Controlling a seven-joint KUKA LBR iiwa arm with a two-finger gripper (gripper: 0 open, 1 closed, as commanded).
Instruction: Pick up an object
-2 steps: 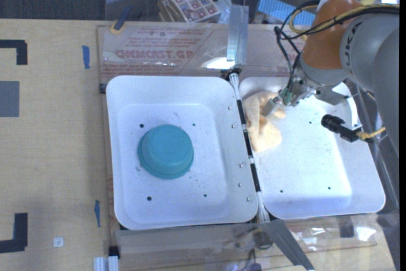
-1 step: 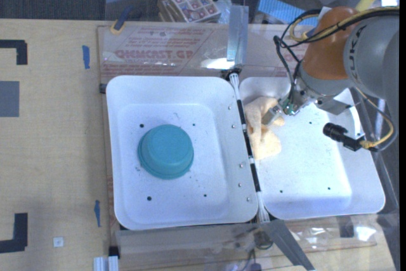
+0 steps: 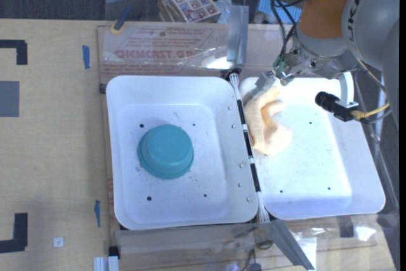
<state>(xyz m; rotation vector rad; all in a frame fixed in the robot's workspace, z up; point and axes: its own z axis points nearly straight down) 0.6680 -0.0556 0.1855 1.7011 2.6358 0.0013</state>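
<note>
Biggest thing we had in shot was the bench, light wood with a few black marks and bits of blue tape on it. We used the left bin as our reference point for everything else. The right bin butted right up against it, sharing the middle seam. The arm came in above and to the right of the left bin, grey body with the orange band sitting up top, and a small black part with a yellow cable stuck out beside it over the right bin.

Behind the left bin there was a clear sheet with reddish lettering, and further back a cardboard box with some clutter.

Inside the left bin, roughly centre-left, we saw a teal bowl sitting upside down on the floor of the bin, touching nothing else.

Just across the seam from the left bin, in the near-seam upper part of the right bin, lay a crumpled pale yellow cloth. The gripper sat right at the cloth's top edge, and honestly we couldn't tell whether it was spread or closed, or whether it actually had any cloth.
</note>
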